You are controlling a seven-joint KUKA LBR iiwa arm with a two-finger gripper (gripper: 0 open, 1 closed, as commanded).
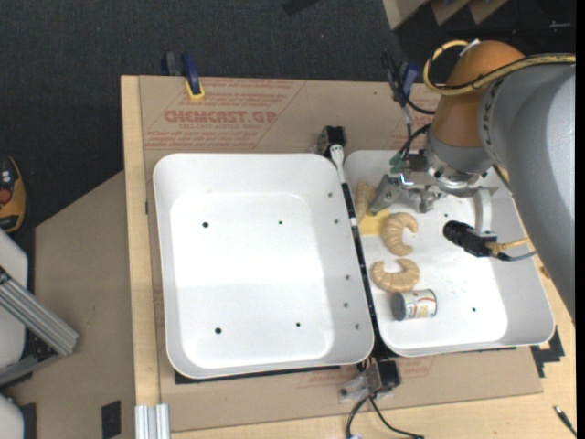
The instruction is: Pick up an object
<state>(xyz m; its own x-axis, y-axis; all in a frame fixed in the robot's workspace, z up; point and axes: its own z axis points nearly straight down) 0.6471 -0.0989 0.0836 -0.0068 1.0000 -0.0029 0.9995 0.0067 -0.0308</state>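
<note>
You see a brown board [228, 108] under two white bins [183, 190]. A blue clamp [191, 71] grips its far edge.

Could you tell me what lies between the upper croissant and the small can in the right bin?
In the camera view, a second croissant lies between the upper croissant and the can.

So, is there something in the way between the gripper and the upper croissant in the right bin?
Nothing visible stands between them. The gripper hangs just above the upper croissant in the right bin. A yellow piece lies to the croissant's left, a second croissant and a small can lie below it, all off the path.
</note>
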